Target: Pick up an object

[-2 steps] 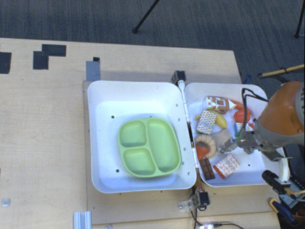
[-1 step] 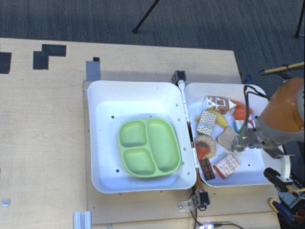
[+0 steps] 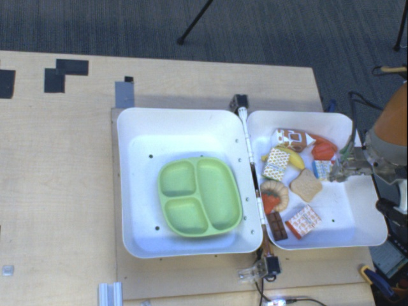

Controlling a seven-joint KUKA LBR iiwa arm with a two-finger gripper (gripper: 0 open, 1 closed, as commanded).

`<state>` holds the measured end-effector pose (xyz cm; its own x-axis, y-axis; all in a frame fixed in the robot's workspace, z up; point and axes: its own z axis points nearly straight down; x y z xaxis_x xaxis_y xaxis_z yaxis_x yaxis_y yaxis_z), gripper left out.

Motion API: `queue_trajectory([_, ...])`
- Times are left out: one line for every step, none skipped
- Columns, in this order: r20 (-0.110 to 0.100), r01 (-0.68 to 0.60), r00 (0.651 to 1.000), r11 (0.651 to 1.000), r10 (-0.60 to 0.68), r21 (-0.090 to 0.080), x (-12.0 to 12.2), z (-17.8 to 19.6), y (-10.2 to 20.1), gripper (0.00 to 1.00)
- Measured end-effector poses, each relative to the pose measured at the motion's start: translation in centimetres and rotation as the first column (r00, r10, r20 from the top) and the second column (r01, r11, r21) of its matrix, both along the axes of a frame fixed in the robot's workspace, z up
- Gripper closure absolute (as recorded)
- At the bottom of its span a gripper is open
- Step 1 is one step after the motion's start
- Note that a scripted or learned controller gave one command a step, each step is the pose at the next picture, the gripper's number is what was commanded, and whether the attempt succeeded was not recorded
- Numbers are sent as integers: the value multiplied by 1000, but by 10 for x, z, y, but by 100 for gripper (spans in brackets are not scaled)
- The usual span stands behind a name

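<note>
And the gripper hangs over the right bin, its grasp impossible to judge from here, with the slice of toast just to its left, flat among the toy food.

we log colours only — pale green divided plate in the white left bin. white right bin: yellow banana, red-orange piece, tan toast slice, white-and-green checked packet, red-and-white patterned packet, dark brown bar. arm grey with orange band — bench light wood.
</note>
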<state>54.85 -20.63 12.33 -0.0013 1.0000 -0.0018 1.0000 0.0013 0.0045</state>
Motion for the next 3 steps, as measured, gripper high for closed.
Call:
queue_trajectory([1,-5,1000,1000,5,1,32,-18,1,100])
queue_trajectory([11,-4,1000,1000,4,-1,88,-32,72,100])
queue_trajectory([15,-10,1000,1000,10,-3,90,-20,72,100])
